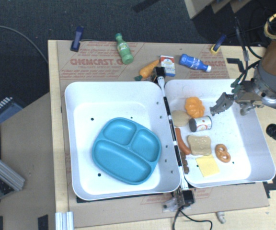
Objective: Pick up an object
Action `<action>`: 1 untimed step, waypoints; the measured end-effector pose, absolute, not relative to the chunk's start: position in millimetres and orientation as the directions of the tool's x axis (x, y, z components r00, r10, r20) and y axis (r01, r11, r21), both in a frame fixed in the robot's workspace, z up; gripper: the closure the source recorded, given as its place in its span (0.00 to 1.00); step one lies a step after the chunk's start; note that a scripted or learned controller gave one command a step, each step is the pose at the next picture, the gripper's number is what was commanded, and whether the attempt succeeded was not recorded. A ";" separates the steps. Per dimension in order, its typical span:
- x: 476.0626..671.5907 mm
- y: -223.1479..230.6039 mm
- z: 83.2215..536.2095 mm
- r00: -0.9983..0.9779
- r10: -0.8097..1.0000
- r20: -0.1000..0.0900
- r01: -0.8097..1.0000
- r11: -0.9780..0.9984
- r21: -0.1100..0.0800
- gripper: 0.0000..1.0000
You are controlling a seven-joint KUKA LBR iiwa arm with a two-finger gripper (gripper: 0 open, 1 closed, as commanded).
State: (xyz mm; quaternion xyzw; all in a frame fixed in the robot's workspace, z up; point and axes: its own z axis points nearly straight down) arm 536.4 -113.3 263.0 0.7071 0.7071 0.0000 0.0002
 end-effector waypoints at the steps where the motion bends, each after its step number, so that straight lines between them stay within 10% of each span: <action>1: 581.5 -115.8 84.4 0.000 1.000 0.000 1.000 0.000 0.000 0.00</action>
